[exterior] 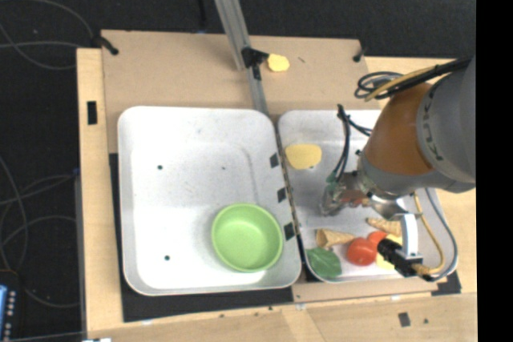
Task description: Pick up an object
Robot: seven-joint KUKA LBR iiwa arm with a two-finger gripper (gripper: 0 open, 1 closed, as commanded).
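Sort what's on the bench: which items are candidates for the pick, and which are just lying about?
Candidates, near the gripper in the right bin:
yellow disc
tan cone
green leaf piece
red-orange piece

Lying about:
green bowl, left bin
small yellow piece on the bench

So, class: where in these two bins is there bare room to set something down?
Left bin: bare everywhere but its near right corner, where the green bowl sits. Right bin: crowded, with the yellow piece, the hand, and the orange-red piece and green piece along its near edge.
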